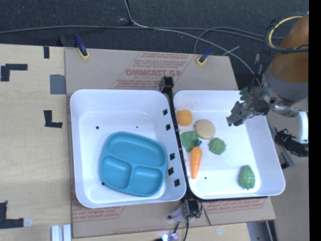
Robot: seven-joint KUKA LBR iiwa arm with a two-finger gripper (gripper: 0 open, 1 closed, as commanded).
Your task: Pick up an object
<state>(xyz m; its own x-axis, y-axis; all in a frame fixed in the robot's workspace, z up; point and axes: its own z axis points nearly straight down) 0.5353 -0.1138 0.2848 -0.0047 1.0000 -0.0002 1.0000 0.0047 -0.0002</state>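
The right bin (261, 134) holds several toy foods: an orange ball (184, 117), a beige round bun (204, 129), a green leafy piece (189, 139), a small broccoli head (217, 146), an orange carrot (195, 161) and a green bumpy vegetable (246, 177). My gripper (235, 117) hangs over the bin's upper right part, to the right of the bun and apart from all the foods. Its dark fingers point down and left with nothing seen between them.
The left bin (80, 114) holds a blue divided tray (133, 163). A black divider clip strip (173, 134) runs between the bins. Cables (215, 39) cross the dark floor at the back. Two clamps (81, 48) hold the cardboard base.
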